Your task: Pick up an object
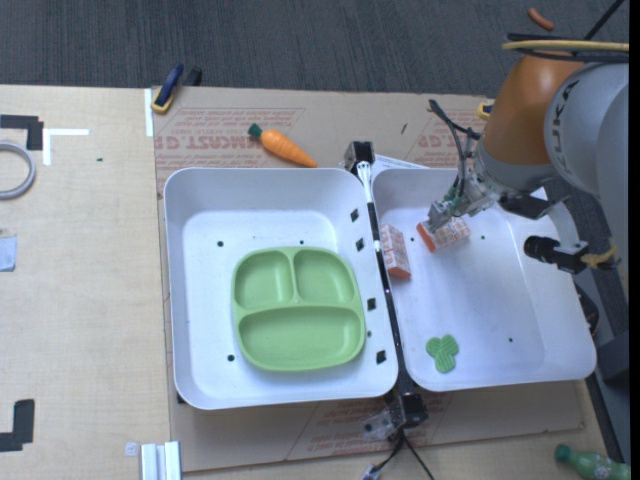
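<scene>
My gripper (443,220) hangs over the back left part of the right bin (540,353). It is shut on a small orange and white packet (447,234), which sits tilted between the fingertips. A second orange and white box (395,252) lies flat in the same bin, close to its left wall. Near the front of that bin rests a small green leafy toy (441,352).
The left bin (200,358) holds a green three-section plate (297,308). A toy carrot (283,145) lies on the cardboard behind the bins. A blue and yellow tool (168,87) lies at the back left. The arm's grey and orange body crowds the right bin's back right.
</scene>
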Available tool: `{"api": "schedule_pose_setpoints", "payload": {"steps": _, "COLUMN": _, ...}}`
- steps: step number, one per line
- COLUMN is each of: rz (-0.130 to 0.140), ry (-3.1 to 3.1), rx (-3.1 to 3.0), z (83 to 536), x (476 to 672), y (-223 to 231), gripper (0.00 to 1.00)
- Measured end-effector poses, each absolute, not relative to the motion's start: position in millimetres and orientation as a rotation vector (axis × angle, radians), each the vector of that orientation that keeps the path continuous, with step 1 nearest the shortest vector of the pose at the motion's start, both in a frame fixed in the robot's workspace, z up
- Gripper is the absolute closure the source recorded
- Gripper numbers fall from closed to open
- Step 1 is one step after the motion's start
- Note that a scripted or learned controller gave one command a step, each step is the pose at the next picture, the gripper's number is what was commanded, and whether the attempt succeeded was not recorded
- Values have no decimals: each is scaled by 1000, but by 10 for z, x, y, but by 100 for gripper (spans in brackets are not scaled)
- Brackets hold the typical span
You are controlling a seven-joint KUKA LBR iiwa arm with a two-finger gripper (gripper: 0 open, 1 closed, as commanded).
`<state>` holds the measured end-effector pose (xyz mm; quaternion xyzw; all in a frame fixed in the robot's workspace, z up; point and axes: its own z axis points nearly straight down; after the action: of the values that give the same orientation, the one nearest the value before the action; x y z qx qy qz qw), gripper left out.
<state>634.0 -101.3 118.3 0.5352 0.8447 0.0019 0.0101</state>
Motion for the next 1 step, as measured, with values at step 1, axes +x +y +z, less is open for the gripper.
{"api": "schedule_pose_setpoints", "payload": {"steps": 1, "rz": 6, "ry": 2637, "rx": 1670, "z": 1183, "x": 6339, "y": -1013, "gripper": 0}}
